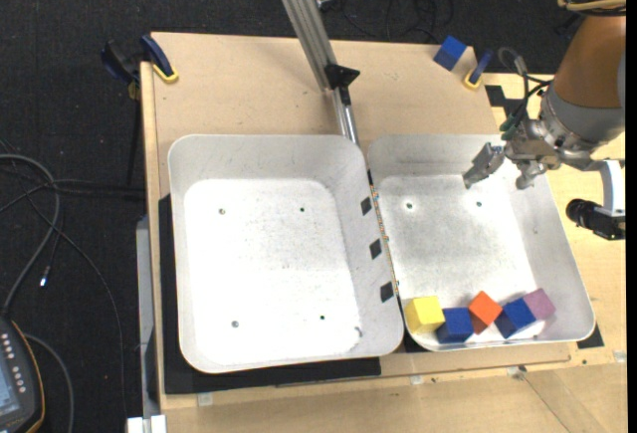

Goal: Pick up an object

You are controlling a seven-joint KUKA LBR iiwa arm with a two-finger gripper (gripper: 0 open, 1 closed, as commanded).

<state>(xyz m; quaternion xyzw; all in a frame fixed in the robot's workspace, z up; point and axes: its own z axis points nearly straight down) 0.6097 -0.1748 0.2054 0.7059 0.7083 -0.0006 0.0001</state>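
Right now my gripper (505, 172) hangs over the far end of the right bin (453, 232), its two fingers spread apart with nothing between them. What I want lies the other way: every block sits bunched along this bin's near wall, well apart from my fingers. Reading that row from the bin's near left corner, I see a yellow block (425, 311), then a blue block (457, 323), an orange block (485, 310), a second blue block (516, 316) and a pale purple block (538, 303), each touching or just beside its neighbour. The row runs along the near wall, so its long axis lies across my reach.

I judge the coming move as a pull toward that near wall and then a drop. The orange block lies most nearly in line with my gripper, but it is wedged between the two blue ones, leaving little room for fingers. The yellow block at the row's open end looks easier to straddle.
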